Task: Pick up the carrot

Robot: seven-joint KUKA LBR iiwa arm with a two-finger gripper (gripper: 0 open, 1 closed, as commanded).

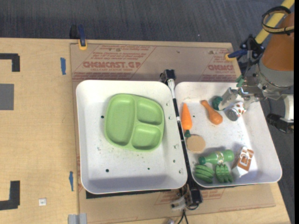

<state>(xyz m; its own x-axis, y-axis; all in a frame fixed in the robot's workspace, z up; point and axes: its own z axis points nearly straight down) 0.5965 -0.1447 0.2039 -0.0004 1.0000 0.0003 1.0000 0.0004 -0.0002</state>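
Observation:
The carrot (186,117) is orange and tapered, with a small green stub at its near end. It lies in the right bin (261,139), close along that bin's left wall. My gripper (232,101) hangs over the far part of the same bin, well to the right of the carrot and apart from it. Just left of the gripper lies a second orange tapered piece (212,112) with a green knob (217,101) at its far end. The wrist hides the fingertips.
The left bin (88,125) holds a green divided plate (133,122). In the right bin a tan disc (196,143) sits near the carrot's stub, with green toy vegetables (214,166) and an orange-and-white box (244,158) at the front. A small white-and-red item (238,110) lies under the gripper.

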